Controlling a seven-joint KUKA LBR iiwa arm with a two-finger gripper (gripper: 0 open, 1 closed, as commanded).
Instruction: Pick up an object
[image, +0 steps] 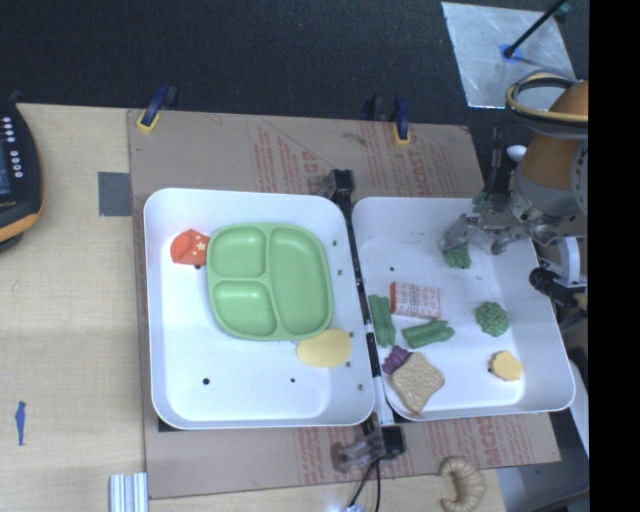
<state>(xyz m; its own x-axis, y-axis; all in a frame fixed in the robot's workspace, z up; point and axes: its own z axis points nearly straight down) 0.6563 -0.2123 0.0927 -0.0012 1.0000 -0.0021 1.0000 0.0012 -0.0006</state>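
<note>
Right bin (560, 395): tool (478, 232) spread wide, touching green piece (457, 256).

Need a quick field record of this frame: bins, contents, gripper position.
left bin: green divided plate, red item, yellow item
right bin: green pieces, broccoli-like piece, red-white packet, bread slice, purple item, yellow-orange item
gripper: over right bin's far area, by a dark green item
grasp: not visible

The scene is evenly and brightly lit from overhead. Mild glare is seen on the left white bin (170, 330), and soft shadows beside its green divided plate (270, 280). Detail is softened throughout by slight blur.
</note>
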